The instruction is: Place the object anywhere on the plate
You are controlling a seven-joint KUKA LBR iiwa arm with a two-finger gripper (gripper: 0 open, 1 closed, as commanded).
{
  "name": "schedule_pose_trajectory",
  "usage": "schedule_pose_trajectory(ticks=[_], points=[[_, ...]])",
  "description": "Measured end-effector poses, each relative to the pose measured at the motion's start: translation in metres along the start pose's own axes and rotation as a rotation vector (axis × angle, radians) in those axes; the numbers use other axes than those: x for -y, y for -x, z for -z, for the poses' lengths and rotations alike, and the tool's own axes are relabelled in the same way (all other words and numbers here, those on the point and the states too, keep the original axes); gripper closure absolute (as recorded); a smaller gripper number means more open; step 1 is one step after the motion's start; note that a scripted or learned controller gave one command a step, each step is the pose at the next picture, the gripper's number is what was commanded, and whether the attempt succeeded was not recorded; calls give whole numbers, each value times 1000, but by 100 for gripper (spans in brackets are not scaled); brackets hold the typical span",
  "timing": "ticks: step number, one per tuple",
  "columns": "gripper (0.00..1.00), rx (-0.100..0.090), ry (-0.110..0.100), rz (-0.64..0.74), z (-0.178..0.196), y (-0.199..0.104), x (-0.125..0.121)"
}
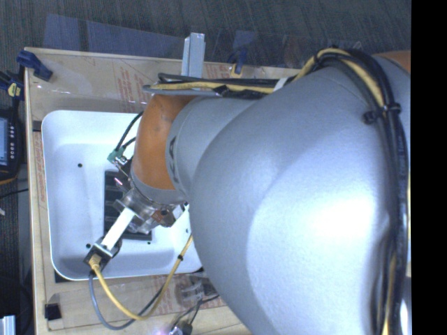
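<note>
My grey arm (300,201) comes in from the right, very close to the camera. It covers the right side of the bench and part of the left white bin (70,152). The orange band (154,145) sits above the wrist, over that bin's right half. Below the band, the dark gripper (117,202) hangs low over the bin's floor, with a white bracket (115,234) beside it. The wrist hides the space under the gripper and the bin floor to its right.
A yellow cable (140,306) loops from the bracket over the bin's near rim onto the wooden bench (77,82). A grey post (194,53) stands at the back edge. A blue clamp (31,65) sits at the back left corner. Bare bin floor shows at the left.
</note>
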State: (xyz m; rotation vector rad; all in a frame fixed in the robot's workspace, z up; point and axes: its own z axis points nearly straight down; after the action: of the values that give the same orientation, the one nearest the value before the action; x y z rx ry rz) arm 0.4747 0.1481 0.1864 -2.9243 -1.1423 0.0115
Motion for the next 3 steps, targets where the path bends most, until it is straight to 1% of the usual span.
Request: schedule_pose_trajectory(ticks=[1,2,3], points=[[100,-3,2,160,31,-27,0],[100,-2,0,145,25,-27,-79],[100,-1,0,126,4,49,-115]])
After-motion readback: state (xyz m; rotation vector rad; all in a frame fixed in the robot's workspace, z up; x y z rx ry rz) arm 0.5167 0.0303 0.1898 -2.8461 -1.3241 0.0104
